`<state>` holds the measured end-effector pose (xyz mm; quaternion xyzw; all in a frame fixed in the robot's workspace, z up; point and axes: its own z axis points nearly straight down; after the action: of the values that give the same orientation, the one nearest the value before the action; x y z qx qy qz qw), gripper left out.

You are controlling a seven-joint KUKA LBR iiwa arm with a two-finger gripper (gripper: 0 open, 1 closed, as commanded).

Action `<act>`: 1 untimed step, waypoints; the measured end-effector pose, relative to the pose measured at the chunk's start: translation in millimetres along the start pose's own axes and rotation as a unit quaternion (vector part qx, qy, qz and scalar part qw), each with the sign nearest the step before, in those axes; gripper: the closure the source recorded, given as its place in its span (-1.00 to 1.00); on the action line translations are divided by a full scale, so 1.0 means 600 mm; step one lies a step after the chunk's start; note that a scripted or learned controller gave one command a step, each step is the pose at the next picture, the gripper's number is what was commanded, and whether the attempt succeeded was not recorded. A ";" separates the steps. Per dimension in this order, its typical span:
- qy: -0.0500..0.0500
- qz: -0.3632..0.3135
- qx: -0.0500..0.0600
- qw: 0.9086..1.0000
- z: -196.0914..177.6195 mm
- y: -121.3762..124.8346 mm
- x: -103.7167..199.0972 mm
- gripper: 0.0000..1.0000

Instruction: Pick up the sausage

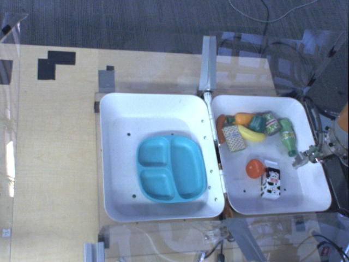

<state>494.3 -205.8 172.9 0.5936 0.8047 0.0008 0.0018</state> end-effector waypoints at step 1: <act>0.000 0.000 0.000 1.000 -0.001 0.000 0.000 -1.00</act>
<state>494.4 -206.0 173.2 0.5938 0.8046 0.0009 0.0023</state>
